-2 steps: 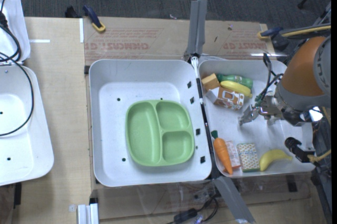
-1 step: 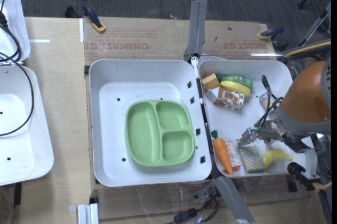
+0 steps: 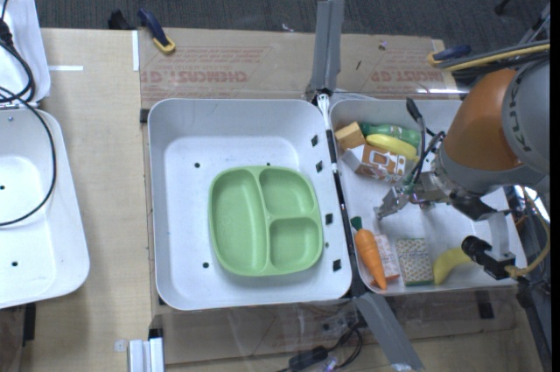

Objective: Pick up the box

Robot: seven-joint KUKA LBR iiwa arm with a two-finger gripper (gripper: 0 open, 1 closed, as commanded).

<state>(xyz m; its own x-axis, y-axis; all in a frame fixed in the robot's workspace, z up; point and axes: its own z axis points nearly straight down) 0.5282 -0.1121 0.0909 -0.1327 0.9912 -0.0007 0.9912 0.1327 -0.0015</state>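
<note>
Where the bench meets the bottom of the view, the near rims of the two white bins sit side by side, the left bin wider than the right bin. Along the right bin's near wall lie a carrot, a speckled sponge-like block just right of it, and a banana further right, all close together and tight to that edge. In the left bin a green divided plate lies in the near middle, with bare white floor all round it, widest toward the left and far walls.

Farther in, the middle of the right bin's floor is bare between the near row of things and those at its far left corner. The gripper hangs over this open patch, pointing left and a little down; its thin metal fingers look slightly parted with nothing seen between them. The arm comes in from the right, its orange band bulking over the bin's right half and hiding the floor beneath.

Beyond the gripper, the box, white with orange print, lies tilted near the far left of the right bin, apart from the fingertips. A tan block sits just left and beyond it, and a yellow-green packet touches its far side. The dividing wall stands close on the box's left.
</note>
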